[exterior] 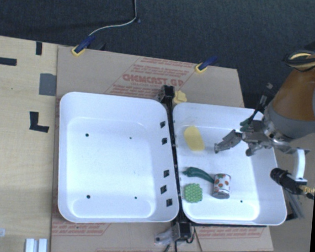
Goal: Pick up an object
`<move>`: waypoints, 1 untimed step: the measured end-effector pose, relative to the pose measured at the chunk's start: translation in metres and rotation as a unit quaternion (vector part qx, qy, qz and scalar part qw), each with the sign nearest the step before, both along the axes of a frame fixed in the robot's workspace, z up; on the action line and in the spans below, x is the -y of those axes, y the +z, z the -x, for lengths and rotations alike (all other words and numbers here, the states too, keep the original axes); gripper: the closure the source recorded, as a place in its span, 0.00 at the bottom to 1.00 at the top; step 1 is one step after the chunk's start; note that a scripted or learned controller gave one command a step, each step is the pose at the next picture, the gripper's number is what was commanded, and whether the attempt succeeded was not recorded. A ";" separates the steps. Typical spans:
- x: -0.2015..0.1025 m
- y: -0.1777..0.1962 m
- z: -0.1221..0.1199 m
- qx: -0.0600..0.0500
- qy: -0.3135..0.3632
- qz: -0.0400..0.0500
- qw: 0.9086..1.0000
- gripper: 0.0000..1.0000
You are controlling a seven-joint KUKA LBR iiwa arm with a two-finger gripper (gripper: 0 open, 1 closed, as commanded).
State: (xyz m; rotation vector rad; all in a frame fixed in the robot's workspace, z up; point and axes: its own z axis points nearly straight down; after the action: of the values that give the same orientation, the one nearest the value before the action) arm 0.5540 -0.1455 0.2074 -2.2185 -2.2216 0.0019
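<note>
Yellow and soft-looking, a rounded block [194, 138] lies near the divider in the right bin [248, 214]. Just beside it the pincer [238, 142] hangs with fingers spread apart, clamped on nothing, above bare white floor.

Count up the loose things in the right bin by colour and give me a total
Yellow: 1, the yellow block
Green: 2, the dark green curved piece and the light green bumpy ball
White with red spots: 1, the small can
Total: 4, all in the right bin; the claw hangs above it.
</note>
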 end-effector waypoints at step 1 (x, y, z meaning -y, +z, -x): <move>-0.048 -0.090 -0.056 0.001 0.002 0.000 1.000 0.00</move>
State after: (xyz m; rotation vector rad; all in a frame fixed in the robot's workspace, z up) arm 0.6099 -0.0973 0.1175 -2.2136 -2.2274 0.0005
